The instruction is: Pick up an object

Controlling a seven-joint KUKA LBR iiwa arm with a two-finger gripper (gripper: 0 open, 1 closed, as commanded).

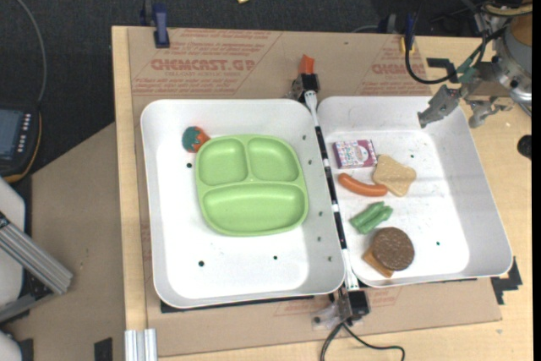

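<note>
My claw (456,108) hangs open and empty over the right bin's (473,182) far right corner; the toast (395,174) lies nearer the middle.

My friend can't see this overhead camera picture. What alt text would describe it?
A robot gripper hovers over the far right corner of the right bin, which holds toy food: a pink box, bread slice, sausage, green beans and a burger. The left bin holds a green divided plate.
</note>
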